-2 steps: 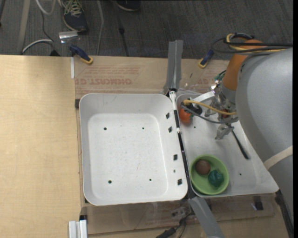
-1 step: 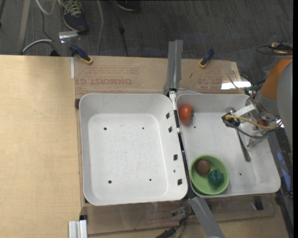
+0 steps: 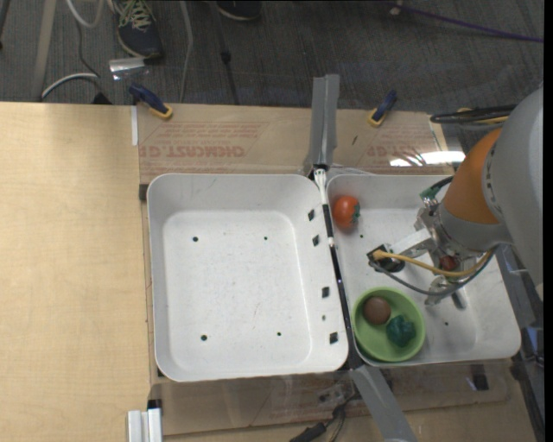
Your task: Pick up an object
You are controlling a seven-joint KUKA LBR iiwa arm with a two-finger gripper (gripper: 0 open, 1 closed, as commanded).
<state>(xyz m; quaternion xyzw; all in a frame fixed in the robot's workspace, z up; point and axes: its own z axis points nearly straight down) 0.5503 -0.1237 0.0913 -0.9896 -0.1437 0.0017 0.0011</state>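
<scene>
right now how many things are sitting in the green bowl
2: a brown ball at the green bowl's upper left and a teal lump at its right; none seems hidden.

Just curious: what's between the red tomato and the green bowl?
Mostly bare white bin floor; the tool pokes in between the tomato and the bowl, in the camera view.

Two clamps (image 3: 151, 101) (image 3: 383, 108) sit well beyond the gripper (image 3: 436, 259), toward the view's top; a shoe (image 3: 138, 26) lies farther out.
</scene>
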